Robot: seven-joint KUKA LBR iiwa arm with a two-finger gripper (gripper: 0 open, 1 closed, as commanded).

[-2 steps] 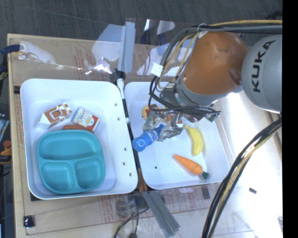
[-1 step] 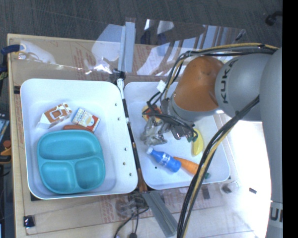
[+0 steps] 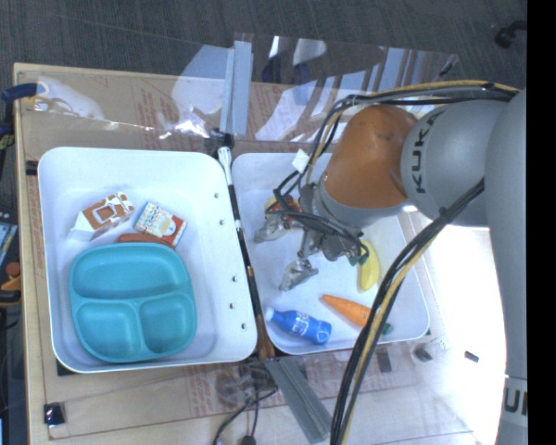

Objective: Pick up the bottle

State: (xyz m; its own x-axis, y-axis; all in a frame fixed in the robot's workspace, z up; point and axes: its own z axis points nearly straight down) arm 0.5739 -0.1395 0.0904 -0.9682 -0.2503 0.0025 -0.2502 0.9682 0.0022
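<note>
Far to the gripper's left, in the left bin (image 3: 51,248), a teal tray (image 3: 130,302) with three moulded hollows lies flat near the front. Two small printed cartons (image 3: 134,219) sit just behind it, with a thin orange stick (image 3: 144,238) between them and the tray. All look like light toy pieces scattered loose, not arranged.

The gripper (image 3: 296,274) hangs low in the right bin (image 3: 259,179), pointing down over bare white floor. Its metal fingers (image 3: 301,269) seem parted a little, with nothing between them.

The bottle (image 3: 299,324) lies on its side just in front of the gripper, apart from it, close against the bin's front wall. It is blue, smooth plastic with a pale label and a white cap towards the left. Lying down and round, it would likely roll if nudged, and the wall leaves little room on that side.

Right of the bottle, almost touching it, lies an orange carrot (image 3: 347,310), tapered and matte. A curved yellow banana (image 3: 370,267) lies to the gripper's right, partly under the arm's cables.
</note>
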